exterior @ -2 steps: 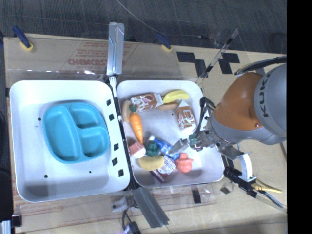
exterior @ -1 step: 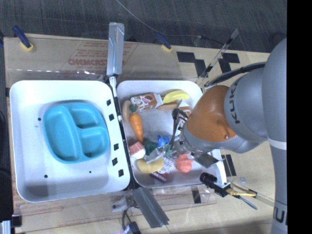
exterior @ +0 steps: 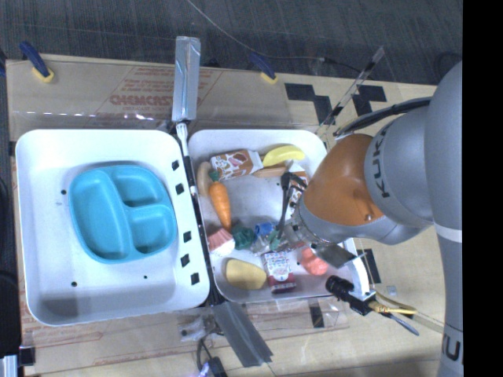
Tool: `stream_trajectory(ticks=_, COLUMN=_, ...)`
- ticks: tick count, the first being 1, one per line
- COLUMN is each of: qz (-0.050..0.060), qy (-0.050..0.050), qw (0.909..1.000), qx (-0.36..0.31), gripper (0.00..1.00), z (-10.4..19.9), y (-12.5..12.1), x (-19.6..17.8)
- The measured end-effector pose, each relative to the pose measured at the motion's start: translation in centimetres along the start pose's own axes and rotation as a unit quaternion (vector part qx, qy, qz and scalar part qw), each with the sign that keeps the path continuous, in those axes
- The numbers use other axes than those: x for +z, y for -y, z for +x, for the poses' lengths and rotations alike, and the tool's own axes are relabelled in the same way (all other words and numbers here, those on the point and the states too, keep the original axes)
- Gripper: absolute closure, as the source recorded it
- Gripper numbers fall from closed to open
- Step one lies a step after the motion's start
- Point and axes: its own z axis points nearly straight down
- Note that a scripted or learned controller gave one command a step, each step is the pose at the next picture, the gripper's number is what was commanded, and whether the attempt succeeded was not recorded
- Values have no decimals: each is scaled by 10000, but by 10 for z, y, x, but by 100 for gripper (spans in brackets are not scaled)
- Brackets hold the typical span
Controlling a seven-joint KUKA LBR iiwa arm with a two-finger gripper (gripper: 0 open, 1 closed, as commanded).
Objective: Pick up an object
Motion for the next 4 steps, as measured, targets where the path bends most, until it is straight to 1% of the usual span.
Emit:
stream_trajectory(ticks=1, qz=38, qy=-11, qw=9999, qx=112, gripper=100, z=20, y=-3, x=-62)
stream_trajectory(ticks=2, qz=55, qy=-11, qw=9938, qx=1108, gripper=100, z=47, y=-50, x=-86)
stream_trajectory(ticks=3, qz=57, qy=-11, qw=9938, qx=1113, gripper=0, z=47, y=-50, x=-86)
stream_trajectory(ticks=4, qz=52, qy=-16, qw=9988, qx=484, gripper=0, z=31, y=-4, x=13)
